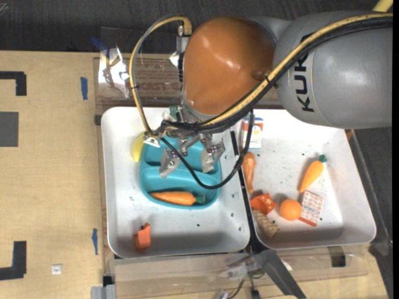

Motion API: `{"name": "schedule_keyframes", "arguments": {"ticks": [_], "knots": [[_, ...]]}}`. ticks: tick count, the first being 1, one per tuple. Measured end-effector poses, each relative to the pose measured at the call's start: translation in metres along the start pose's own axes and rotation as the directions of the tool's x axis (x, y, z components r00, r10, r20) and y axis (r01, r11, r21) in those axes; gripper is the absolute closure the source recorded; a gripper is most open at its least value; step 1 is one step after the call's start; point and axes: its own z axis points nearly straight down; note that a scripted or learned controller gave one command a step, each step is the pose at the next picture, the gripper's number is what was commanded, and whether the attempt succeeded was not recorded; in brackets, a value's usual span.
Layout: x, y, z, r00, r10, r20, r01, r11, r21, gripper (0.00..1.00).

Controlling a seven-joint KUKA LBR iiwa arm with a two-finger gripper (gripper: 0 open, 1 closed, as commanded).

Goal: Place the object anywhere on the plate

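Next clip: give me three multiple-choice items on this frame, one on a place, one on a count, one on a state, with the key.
1. Where does the teal plate sit?
A. left bin
B. right bin
C. bare bench

2. How many carrots are in the right bin?
A. none
B. one
C. two

3. How do the end effector fingers stand?
A. shut on a carrot
B. spread, nothing between them
C. shut on the orange

Key: 1 A, it lies on the left bin floor. 2 C, one by the divider, one further right. 3 B, the fingers hang apart over the plate; the plate's carrot lies loose.
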Motion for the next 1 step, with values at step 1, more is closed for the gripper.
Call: {"name": "schedule_keyframes", "arguments": {"ticks": [1], "knots": [[0.0000, -0.0096, 0.0255, 0.998, 0.067, -0.001, -0.067, 0.998, -0.002, 0.00]]}}
